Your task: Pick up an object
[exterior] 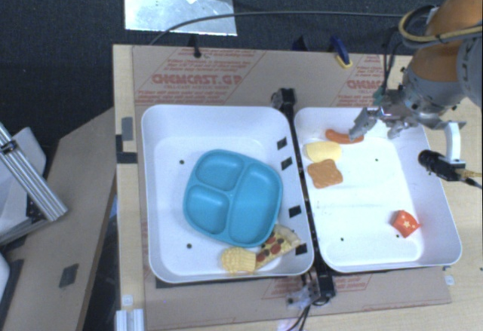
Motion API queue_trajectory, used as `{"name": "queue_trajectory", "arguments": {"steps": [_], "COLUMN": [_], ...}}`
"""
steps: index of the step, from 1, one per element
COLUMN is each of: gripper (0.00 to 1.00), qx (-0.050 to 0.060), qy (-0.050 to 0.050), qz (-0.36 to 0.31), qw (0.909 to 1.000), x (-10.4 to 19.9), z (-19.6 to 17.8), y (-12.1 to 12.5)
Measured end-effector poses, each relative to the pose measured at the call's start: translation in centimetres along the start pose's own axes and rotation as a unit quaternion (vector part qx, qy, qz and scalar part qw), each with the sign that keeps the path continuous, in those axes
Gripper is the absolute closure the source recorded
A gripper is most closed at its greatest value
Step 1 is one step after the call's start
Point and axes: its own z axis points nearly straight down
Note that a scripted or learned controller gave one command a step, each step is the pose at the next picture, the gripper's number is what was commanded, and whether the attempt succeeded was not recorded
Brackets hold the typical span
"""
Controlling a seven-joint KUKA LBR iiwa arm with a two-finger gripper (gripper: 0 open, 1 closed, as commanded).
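Your pincer (375, 120) hangs over the right bin's (438, 246) far edge with its spread fingers gripping nothing, and the sausage (344, 136) lies just to its left, long axis running left to right.

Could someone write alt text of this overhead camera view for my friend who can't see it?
A robot gripper reaches from the right over a sausage at the back of the right bin, which also holds toy food. The left bin holds a blue divided plate.
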Motion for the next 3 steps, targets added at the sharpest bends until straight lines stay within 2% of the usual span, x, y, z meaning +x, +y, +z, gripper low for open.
{"name": "queue_trajectory", "arguments": {"steps": [1,3], "gripper": [0.00,0.00], "qx": [-0.007,-0.005], "qy": [-0.001,-0.001], "qz": [-0.001,-0.001], "qw": [1.0000,1.0000], "x": [0.0,-0.3], "z": [-0.8,9.9], "y": [0.3,1.3]}}
